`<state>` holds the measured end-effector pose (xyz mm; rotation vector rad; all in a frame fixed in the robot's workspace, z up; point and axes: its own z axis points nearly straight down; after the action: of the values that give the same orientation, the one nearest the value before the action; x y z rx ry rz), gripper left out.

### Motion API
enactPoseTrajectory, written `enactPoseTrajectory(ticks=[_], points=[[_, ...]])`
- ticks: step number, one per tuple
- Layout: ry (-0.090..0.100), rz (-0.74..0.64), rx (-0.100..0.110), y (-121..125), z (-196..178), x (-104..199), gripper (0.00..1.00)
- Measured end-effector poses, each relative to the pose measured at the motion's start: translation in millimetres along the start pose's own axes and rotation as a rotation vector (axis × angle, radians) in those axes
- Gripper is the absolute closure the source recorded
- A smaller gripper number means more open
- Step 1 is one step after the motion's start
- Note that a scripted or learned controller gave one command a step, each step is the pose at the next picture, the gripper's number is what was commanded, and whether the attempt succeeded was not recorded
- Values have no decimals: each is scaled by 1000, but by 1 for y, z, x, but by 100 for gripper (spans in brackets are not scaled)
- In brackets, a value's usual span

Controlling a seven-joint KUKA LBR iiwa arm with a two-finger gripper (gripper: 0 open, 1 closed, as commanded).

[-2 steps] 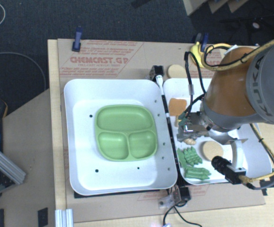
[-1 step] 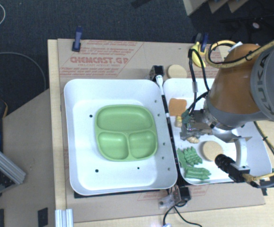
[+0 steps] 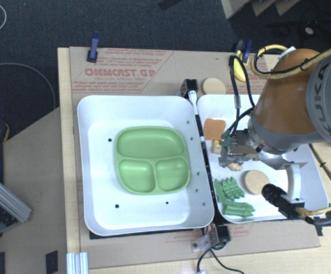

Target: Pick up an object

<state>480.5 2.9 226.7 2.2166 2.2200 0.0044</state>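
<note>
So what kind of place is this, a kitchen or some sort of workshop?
Most likely a robotics lab or test bench, not a kitchen. A grey and orange robot arm reaches over two white bins, one holding a green divided plate, the other toy-like food pieces, with cables clipped around the board.

I see a pale green divided tray (image 3: 152,159) in the white left bin (image 3: 91,153), darker green pieces (image 3: 232,197) right

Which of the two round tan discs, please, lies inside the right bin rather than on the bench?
The tan disc beside the green pieces; the other disc lies on the bench beyond the bin's far edge.
</note>
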Motion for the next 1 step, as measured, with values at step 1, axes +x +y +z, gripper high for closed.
enactPoseTrajectory(ticks=[1], points=[[2,1,8,-2,42,-44,100]])
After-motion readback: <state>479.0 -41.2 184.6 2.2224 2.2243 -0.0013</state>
